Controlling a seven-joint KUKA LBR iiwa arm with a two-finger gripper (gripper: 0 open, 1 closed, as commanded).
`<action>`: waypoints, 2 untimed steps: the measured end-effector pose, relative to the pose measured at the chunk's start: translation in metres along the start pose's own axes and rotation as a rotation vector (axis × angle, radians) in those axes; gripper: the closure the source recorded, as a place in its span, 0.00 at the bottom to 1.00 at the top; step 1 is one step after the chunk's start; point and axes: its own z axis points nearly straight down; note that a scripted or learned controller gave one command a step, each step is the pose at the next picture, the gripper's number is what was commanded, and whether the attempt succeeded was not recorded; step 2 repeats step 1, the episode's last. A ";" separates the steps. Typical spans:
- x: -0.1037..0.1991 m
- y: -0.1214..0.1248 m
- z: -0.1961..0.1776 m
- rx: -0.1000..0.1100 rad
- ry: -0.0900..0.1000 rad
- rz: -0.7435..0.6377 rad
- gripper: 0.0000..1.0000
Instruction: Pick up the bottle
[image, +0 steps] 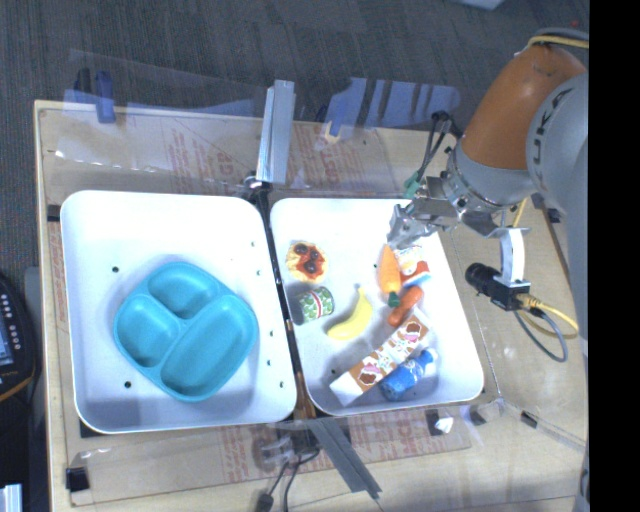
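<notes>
The bottle (411, 276) looks like a small white piece with red and orange markings, lying in the right bin (455, 330) near its right wall, against an orange carrot-like toy (387, 268). My gripper (404, 230) hangs at the bin's upper right, just above the top ends of the orange toy and the bottle. I see nothing lifted off the bin floor.
Also in the right bin are a pizza toy (305, 260), a green can (316, 303), a banana (350, 318), a long printed box (384, 360) and a blue wrapped item (410, 379). The left bin (90, 230) holds a blue divided plate (185, 330).
</notes>
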 end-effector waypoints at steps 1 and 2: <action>-0.028 -0.041 0.026 0.003 0.001 0.018 1.00; -0.028 -0.041 0.026 0.003 0.001 0.018 1.00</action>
